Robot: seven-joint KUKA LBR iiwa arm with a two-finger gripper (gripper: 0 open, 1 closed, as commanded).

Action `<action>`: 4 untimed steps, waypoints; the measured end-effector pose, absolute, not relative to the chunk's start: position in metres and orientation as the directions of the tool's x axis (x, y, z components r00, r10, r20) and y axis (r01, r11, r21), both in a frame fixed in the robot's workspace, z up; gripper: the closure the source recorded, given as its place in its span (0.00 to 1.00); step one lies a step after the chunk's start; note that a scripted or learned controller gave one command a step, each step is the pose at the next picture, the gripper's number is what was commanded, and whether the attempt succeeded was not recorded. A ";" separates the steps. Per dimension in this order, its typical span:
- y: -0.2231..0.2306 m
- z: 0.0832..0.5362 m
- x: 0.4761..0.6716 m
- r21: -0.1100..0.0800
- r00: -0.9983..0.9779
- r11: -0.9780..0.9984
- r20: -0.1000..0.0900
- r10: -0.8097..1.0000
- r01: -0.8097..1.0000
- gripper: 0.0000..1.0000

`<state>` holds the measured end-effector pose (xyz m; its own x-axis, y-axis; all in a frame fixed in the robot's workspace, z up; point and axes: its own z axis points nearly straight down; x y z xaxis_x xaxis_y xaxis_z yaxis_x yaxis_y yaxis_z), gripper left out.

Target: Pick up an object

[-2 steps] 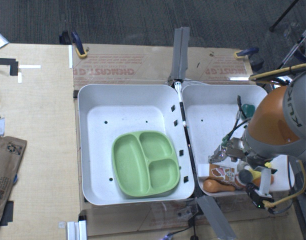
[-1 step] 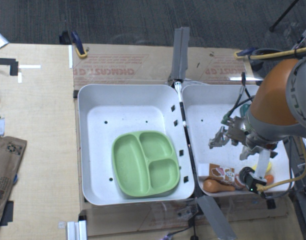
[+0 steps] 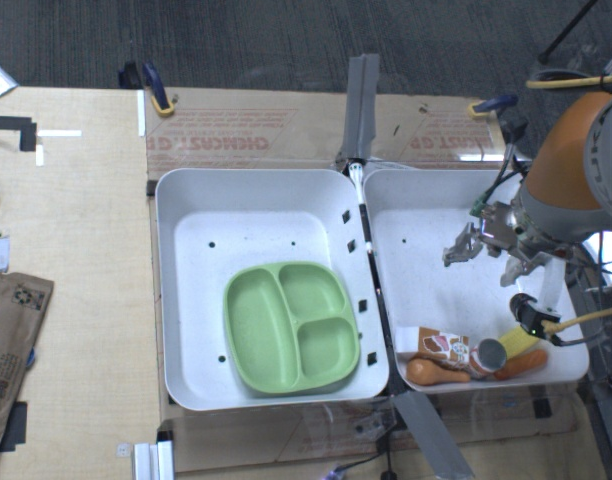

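Objects cluster along the right bin's (image 3: 426, 218) near edge: an orange gourd-shaped toy (image 3: 436, 371) lies lengthwise along it, narrow end pointing right. Gripper (image 3: 486, 251) hovers above, fingers spread, pinching nothing.

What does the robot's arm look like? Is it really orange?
Partly! The arm is grey with a big rounded orange band above the wrist. At its end sits a small silvery metal gripper with thin pointed fingers. Dark cables with a bit of green run along the wrist, a yellow cable loops nearby, and a black round part hangs below.
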<state>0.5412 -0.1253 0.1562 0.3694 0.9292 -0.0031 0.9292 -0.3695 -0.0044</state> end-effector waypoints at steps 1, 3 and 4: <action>-0.099 0.093 0.505 -0.005 0.264 -0.264 -0.001 0.965 0.965 0.00; -0.135 0.092 0.478 0.001 -0.117 0.117 -0.001 0.993 0.993 0.00; -0.099 0.099 0.478 0.000 -0.059 0.059 0.000 0.998 0.998 0.00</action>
<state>0.4776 -0.0985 0.0995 -0.0594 0.9982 0.0001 0.9982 0.0594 -0.0004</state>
